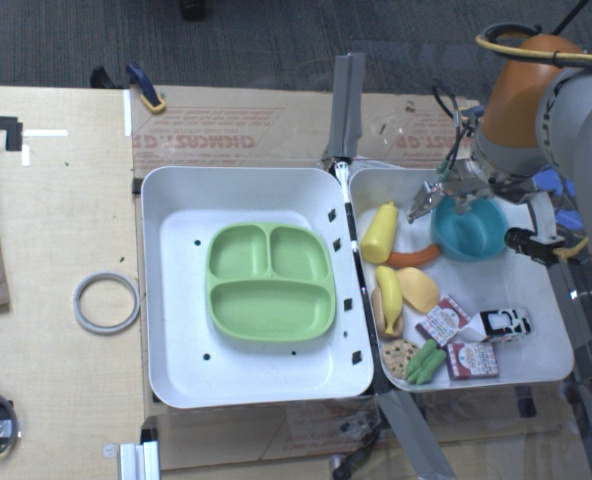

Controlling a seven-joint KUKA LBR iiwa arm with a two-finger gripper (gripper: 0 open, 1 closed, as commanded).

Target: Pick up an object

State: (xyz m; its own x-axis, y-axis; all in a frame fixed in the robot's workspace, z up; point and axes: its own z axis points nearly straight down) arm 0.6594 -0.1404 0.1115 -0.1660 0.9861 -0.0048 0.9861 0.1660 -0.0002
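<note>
The claw (446, 194) hung over the right bin (536, 368) with its fingers a little apart and holding nothing, and the blue bowl (471, 230) sat just beside it at five o'clock.

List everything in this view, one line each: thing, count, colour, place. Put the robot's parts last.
bins: 2, white, side by side on the bench
divided plate: 1, light green, in the left bin
teal bowl: 1, in the right bin, under the gripper
yellow bottle-shaped toy: 1, right bin, near its left wall
carrot: 1, orange, right bin, beside the bowl
banana: 1, yellow, right bin
small packets: 2, red and white, right bin, front
toy car: 1, black and white, right bin
tape ring: 1, grey, on the bench left of the bins
clamp: 1, blue and yellow, bench rear
arm: 1, grey with orange band, from the right
gripper: 1, above the bowl's rim
</note>
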